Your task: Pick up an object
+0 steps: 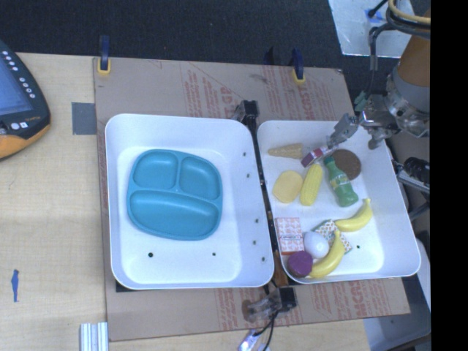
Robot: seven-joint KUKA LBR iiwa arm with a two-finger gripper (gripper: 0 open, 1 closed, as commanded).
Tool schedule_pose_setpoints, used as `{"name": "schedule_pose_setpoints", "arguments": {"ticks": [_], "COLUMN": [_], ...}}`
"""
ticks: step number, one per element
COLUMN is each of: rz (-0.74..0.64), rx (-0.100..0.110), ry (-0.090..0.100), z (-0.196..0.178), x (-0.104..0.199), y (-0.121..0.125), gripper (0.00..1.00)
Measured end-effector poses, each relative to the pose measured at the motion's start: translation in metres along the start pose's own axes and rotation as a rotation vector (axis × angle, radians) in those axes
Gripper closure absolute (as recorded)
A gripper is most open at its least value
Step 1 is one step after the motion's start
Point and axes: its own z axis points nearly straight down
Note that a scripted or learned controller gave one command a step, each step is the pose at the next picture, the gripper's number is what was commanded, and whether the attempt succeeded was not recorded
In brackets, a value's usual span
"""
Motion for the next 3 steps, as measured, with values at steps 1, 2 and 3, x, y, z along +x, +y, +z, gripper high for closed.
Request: {"name": "schedule_pose_setpoints", "arguments": {"ticks": [1, 2, 3], "rz": [-0.004, -0.003, 0.001], "rx": [0.01, 0.0, 0.005], "ry": [0.002, -0.001, 0.0], "z": [0.125, 0.151, 0.15], "x": [0.042, 0.053, 0.049], "y": [0.009, 0.045, -0.001], "gripper": [0.0, 0.0, 0.0]}}
